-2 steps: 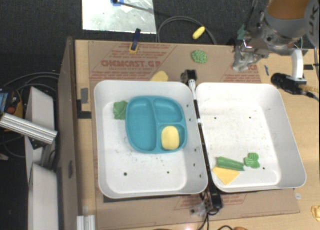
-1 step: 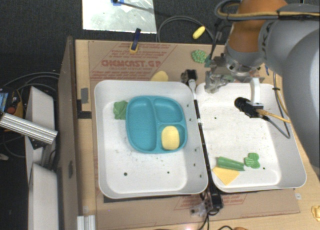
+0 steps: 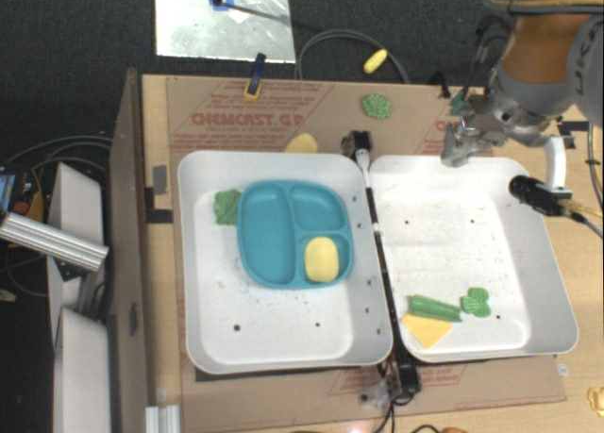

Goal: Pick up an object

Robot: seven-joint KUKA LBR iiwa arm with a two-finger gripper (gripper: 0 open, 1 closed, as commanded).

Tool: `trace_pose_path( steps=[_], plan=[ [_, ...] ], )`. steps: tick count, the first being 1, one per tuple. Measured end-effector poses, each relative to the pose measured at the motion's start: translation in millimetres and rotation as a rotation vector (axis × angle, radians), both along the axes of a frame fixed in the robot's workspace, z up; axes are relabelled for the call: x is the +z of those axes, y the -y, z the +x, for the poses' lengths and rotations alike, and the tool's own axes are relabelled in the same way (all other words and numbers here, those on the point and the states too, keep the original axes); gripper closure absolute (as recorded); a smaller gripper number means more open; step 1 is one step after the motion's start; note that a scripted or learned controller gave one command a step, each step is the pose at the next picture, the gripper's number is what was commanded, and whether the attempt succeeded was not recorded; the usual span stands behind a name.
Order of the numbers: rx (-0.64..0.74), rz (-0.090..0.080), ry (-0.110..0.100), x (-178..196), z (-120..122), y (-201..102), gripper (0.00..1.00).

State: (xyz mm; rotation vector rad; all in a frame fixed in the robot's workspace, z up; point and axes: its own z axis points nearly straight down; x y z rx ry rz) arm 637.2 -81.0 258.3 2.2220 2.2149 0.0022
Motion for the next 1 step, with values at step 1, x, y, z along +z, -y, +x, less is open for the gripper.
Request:
trace_pose_path(
  steps=[1],
  plan=[
    [0.011, 0.003, -0.001, -51.6, 32.8, -51.1, 1.0]
  ],
)
